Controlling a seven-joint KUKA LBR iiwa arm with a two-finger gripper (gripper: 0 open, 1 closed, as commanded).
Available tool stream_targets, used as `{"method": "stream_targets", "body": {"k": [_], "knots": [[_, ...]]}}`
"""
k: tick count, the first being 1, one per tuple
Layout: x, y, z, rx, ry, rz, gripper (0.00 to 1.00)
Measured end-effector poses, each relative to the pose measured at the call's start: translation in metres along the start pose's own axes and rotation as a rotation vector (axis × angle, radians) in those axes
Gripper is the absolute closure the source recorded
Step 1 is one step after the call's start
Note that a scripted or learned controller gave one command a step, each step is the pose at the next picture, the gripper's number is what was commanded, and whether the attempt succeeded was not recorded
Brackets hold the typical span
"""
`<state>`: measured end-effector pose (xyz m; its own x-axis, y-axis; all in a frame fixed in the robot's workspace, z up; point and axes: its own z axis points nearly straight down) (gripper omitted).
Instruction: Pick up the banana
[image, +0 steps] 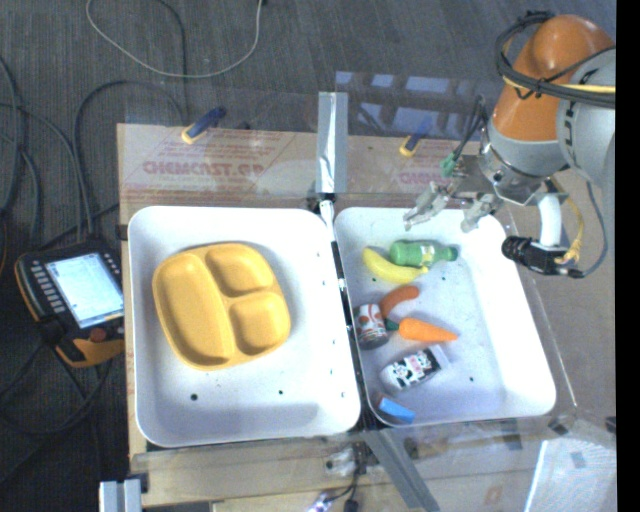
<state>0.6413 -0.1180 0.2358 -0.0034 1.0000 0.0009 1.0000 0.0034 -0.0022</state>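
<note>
At the front of the right bin (520, 385) lies a small blue piece (397, 410), right by the front wall. Just behind it is a little black and white carton (412, 369), lying on its side. Next comes a carrot (428, 329), long and pointed, with its tip toward the right. A small can (371, 323) stands by the wall between the two bins. A short orange and red thing (399, 298) lies between the can and the carrot.

Behind these is the banana (386, 265). It is yellow, smooth and bent. Its long side runs from the upper left to the lower right, and its right end goes under a green bottle (422, 252). The bottle lies on its side, touching the banana, with its cap toward the right. The left end of the banana is near the middle wall. There is bare white floor on the right side of this bin and behind the bottle.

The left bin (170, 400) holds a yellow tray (222, 303) with three hollow parts and round corners. White floor shows all around it.

Farther back, the gripper (452, 205) hangs over the back edge of the right bin, above and behind the bottle. Its two thin metal fingers are spread wide apart, and nothing is between them. The grey arm with its orange band (545, 75) comes in from the right.
</note>
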Motion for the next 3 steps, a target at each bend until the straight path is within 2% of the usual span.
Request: {"method": "stream_targets", "body": {"k": [1,2,3], "knots": [[0.010,0.027,0.127,0.001,-0.002,-0.121,0.00],[0.019,-0.027,0.146,-0.015,-0.008,-0.410,0.00],[0.020,-0.026,0.135,-0.019,-0.006,-0.409,1.00]]}}
